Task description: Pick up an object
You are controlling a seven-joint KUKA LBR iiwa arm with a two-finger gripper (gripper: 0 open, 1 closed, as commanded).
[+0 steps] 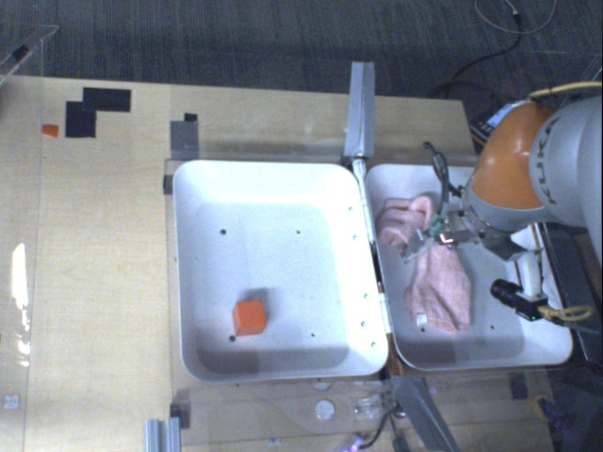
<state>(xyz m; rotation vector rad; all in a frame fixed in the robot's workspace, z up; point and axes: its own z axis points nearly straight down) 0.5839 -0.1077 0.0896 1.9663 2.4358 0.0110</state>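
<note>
A pink cloth (438, 285) lies crumpled in the right bin (537, 342), stretching from the bin's upper left toward its lower middle. My gripper (426, 236) is low over the upper part of the cloth, touching or nearly touching it. The grey arm with its orange band (504, 172) reaches in from the right. A small orange block (250, 317) sits in the lower part of the left bin (273, 196), far from the gripper.
A metal divider post (359, 111) stands between the bins at the back. Black markers (94, 108) and a small orange square (50, 131) lie on the wooden bench at the upper left. Cables (528, 295) hang by the arm on the right.
</note>
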